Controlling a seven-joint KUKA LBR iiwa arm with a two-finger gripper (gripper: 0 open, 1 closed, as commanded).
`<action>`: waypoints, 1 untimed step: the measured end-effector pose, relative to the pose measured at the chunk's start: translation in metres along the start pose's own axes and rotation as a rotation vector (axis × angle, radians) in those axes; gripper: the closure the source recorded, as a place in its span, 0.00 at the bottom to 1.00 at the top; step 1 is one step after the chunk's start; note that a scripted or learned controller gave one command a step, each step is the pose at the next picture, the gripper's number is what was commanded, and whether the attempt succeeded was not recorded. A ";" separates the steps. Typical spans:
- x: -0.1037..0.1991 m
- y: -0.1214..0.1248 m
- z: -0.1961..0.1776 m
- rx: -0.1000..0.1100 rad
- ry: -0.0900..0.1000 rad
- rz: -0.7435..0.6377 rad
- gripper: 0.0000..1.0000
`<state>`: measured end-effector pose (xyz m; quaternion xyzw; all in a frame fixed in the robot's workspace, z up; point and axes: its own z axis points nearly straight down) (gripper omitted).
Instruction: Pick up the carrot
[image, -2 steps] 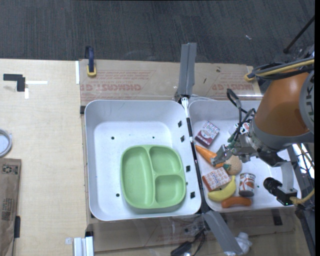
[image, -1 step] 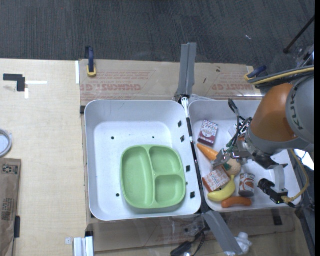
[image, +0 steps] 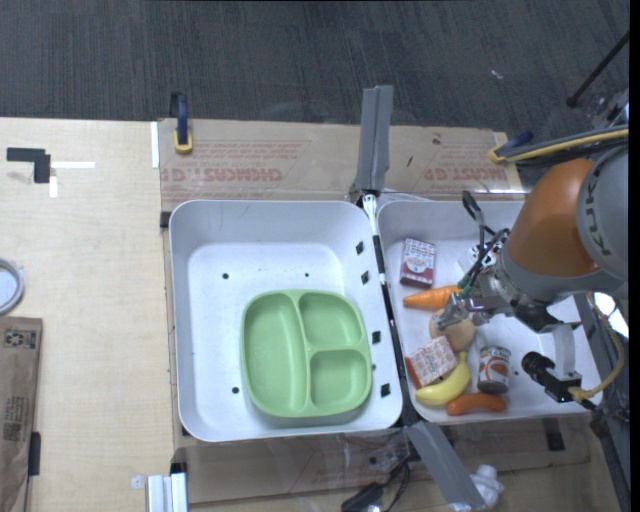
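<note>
Orange carrot (image: 430, 297) lies crosswise in right bin (image: 455, 215), tip pointing left.

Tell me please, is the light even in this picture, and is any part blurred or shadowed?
Camera view: light is soft and even; the left bin is bright white without strong glare; the green plate casts only a faint shadow; the arm throws a soft shadow on the right bin near the hand; the carrot is small but sharp enough to recognise.

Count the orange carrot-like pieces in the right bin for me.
2. One carrot lies mid-bin, beside the gripper; another orange piece lies at the near edge by the banana. The arm may hide more.
</note>
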<state>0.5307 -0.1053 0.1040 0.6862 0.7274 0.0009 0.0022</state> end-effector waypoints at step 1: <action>0.032 -0.014 -0.087 0.006 0.001 -0.013 1.00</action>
